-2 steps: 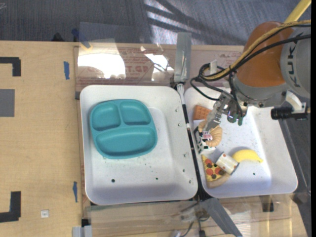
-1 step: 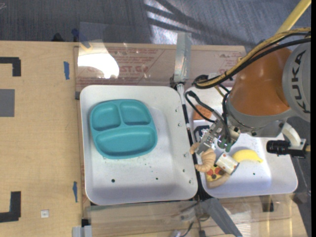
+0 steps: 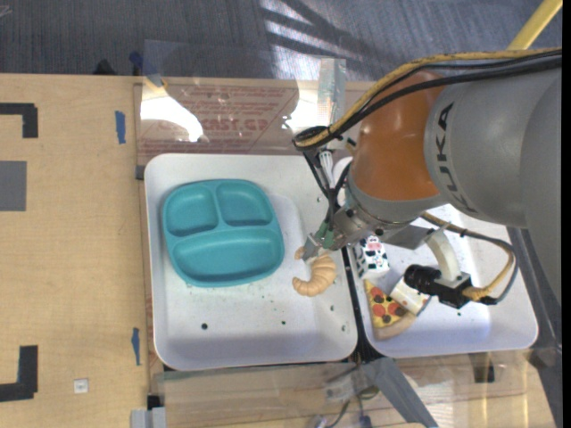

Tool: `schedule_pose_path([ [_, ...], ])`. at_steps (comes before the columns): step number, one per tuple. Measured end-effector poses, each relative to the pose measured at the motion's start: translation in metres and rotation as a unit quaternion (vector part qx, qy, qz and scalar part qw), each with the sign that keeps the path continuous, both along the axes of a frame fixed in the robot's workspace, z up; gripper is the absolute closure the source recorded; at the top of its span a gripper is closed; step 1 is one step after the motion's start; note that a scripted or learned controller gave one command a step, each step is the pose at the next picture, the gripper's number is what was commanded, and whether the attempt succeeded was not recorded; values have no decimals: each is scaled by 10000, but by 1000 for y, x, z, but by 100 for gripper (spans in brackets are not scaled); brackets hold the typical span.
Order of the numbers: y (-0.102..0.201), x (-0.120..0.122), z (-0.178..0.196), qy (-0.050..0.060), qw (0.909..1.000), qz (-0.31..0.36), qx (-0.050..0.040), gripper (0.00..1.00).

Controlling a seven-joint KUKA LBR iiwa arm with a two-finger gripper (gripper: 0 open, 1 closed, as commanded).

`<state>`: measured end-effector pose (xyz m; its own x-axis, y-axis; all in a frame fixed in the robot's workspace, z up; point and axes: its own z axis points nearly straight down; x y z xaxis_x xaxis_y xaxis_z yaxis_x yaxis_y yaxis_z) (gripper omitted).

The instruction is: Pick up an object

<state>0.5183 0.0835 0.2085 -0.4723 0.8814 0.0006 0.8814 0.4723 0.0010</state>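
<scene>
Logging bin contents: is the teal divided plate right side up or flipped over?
Right side up. The teal plate lies flat in the left bin with its three compartments facing upward, hollows visible and holding nothing.

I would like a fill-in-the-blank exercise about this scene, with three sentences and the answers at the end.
1. The divided plate in the left bin has the colour ____.
2. The end effector is just above the ____, a tan toy pastry lying in the left bin.
3. The toy pizza slice lies in the ____ bin.

Missing words: teal; croissant; right
</scene>
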Motion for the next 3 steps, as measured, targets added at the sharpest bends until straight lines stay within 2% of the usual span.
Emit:
schedule_pose_path([
  [1,85,-40,14,6,9825,-1860,7,100],
  [2,109,-40,-9,18,9193,-3936,-16,100],
  [3,132,-40,-10,15,7503,-6610,-15,100],
])
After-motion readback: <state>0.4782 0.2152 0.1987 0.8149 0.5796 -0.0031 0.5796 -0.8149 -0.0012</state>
